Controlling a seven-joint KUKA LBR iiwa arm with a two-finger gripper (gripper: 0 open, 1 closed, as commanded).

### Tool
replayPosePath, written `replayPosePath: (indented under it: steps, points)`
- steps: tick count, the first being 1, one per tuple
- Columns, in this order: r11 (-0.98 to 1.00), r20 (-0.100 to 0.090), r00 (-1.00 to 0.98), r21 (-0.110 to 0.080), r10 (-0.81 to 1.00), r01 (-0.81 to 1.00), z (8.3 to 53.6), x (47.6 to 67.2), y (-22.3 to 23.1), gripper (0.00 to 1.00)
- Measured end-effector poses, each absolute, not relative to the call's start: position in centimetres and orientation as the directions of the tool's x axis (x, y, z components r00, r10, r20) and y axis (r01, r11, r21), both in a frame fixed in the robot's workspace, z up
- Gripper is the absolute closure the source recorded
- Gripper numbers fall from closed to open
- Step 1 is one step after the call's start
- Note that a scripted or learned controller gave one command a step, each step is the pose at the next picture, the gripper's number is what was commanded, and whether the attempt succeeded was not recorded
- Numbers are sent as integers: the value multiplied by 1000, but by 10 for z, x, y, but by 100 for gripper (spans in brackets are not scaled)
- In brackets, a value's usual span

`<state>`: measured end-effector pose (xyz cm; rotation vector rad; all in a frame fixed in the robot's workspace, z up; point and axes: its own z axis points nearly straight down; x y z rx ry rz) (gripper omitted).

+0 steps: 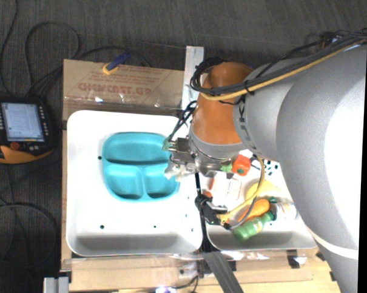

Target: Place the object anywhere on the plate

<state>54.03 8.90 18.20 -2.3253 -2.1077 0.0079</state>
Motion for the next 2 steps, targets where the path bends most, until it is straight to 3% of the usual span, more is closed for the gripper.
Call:
replayPosePath:
  steps: [1,2]
  points:
    - [-98,-2,98,-6,995,995,182,540,89,0]
    - [-97,-3,97,-11,995,995,189,539,89,100]
